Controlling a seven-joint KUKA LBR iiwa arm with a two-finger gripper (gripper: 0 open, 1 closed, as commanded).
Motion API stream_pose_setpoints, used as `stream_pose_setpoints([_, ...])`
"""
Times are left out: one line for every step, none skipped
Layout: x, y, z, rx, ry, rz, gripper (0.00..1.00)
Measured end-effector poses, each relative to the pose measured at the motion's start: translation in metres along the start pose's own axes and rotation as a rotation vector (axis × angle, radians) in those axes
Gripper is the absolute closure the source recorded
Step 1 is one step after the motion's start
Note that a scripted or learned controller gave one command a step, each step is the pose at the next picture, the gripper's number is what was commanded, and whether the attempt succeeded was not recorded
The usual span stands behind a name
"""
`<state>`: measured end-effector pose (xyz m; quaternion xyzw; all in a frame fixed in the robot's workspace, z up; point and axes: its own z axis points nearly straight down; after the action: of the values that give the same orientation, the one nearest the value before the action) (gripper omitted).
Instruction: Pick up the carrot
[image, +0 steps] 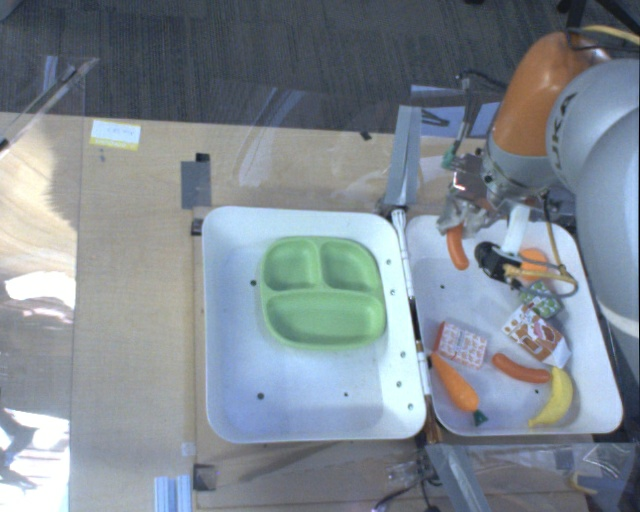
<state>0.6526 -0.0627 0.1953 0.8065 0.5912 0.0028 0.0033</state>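
The carrot (455, 384), orange with a small green stub at its lower end, lies slanted in the near left corner of the right bin (590, 425). My gripper (463, 214) hangs over that bin's far left corner, well away from the carrot. A short red-orange sausage (456, 248) sits directly below the gripper, its upper end right at the gripper's tip. I cannot tell whether it is touched or held.
The right bin also holds a pink patterned packet (462, 345), a second printed packet (533, 333), another sausage (521, 369) and a banana (555, 398). A green divided plate (322, 292) lies in the left bin (230, 400). The bins' shared wall (412, 320) runs just left of the carrot.
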Motion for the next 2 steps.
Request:
stream_pose_setpoints([0.102, -0.08, 0.01, 0.006, 0.002, -0.205, 1.0])
stream_pose_setpoints([0.125, -0.148, 0.01, 0.009, 0.001, -0.007, 1.0])
